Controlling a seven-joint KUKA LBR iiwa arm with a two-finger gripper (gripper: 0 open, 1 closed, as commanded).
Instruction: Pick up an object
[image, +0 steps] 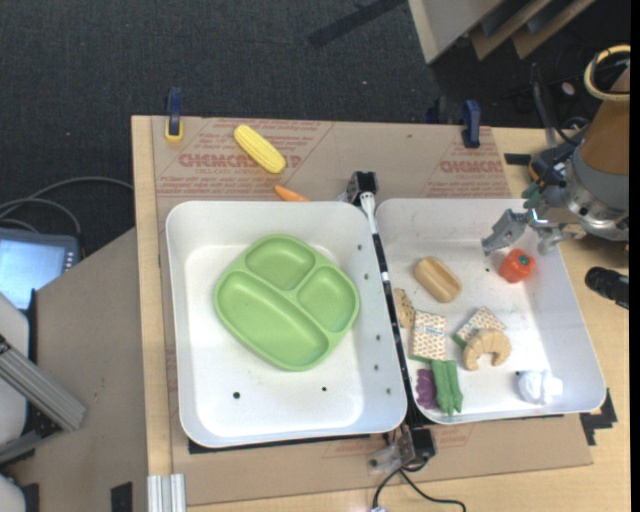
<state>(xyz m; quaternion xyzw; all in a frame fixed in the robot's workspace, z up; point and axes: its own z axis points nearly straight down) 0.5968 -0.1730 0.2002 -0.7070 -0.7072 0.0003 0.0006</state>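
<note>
The light is bright and even. My white bins (190, 330) shine a little. Shadows are soft. Small things look blurry.

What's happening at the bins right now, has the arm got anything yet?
Nothing is visibly held. The gripper hangs over the upper part of the right bin, close to the red tomato, which lies on the bin floor. A bread roll, a croissant, crackers and green vegetables also lie in that bin. The left bin holds a green divided plate. A yellow corn cob lies on the board behind.
</note>
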